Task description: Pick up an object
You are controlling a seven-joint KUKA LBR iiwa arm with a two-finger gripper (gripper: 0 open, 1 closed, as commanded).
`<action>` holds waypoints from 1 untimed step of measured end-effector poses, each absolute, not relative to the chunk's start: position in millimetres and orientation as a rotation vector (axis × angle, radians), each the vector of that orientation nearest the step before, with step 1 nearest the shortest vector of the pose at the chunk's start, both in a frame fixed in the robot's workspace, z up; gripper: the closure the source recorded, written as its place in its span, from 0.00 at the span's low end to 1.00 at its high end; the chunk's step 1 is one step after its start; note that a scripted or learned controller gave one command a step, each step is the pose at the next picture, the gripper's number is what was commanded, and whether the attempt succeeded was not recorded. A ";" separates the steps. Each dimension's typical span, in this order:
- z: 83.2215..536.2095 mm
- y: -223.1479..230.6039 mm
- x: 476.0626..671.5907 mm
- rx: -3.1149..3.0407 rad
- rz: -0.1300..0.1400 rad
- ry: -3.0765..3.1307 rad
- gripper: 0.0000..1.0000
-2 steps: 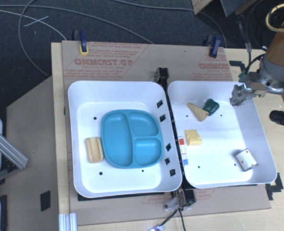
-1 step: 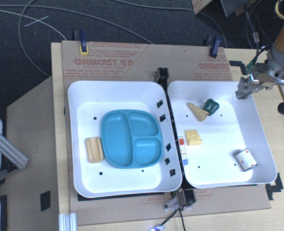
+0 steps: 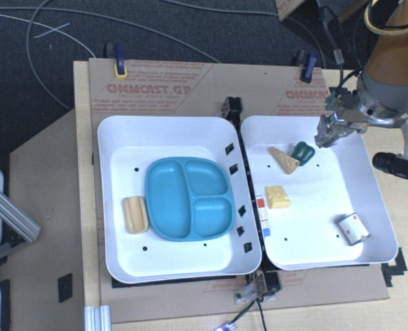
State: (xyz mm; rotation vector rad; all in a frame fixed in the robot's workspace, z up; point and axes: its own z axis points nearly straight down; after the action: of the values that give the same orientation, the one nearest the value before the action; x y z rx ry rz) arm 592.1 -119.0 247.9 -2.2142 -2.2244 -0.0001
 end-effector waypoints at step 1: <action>241.5 -57.5 582.2 -2.211 0.000 -2.225 1.00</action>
State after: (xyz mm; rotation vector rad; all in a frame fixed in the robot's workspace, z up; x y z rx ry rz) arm 582.2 -57.5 241.5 -2.2112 -2.2253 -0.0002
